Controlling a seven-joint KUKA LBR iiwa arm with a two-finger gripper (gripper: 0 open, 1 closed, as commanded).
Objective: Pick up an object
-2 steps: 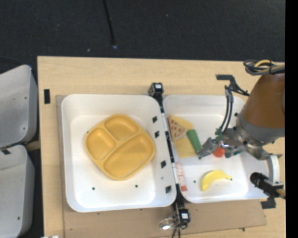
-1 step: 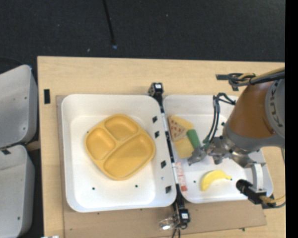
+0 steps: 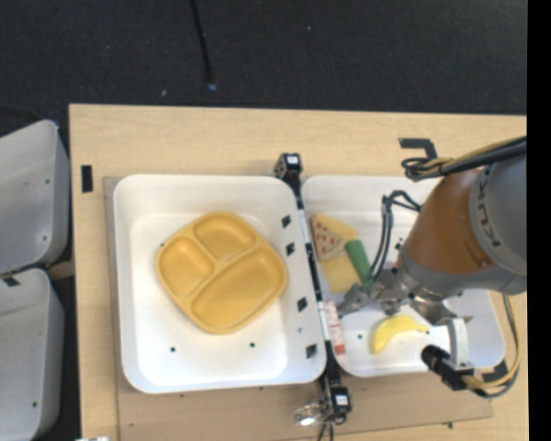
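Two bins [image 3: 129, 274]; arm [image 3: 459, 237] above banana [image 3: 395, 332].

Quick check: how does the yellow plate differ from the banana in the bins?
The plate is large, flat and split into three compartments; the banana is small and curved. The plate lies alone in the left bin; the banana lies in the right bin, beside the arm. Both are yellow.

Left bin [image 3: 129, 356] has a yellow divided plate [image 3: 222, 270] sitting in it. Right bin [image 3: 349, 189] holds a pizza slice toy [image 3: 331, 237], a green stick [image 3: 358, 261] and a banana [image 3: 395, 332] — the arm [image 3: 464, 232] hangs right over them.
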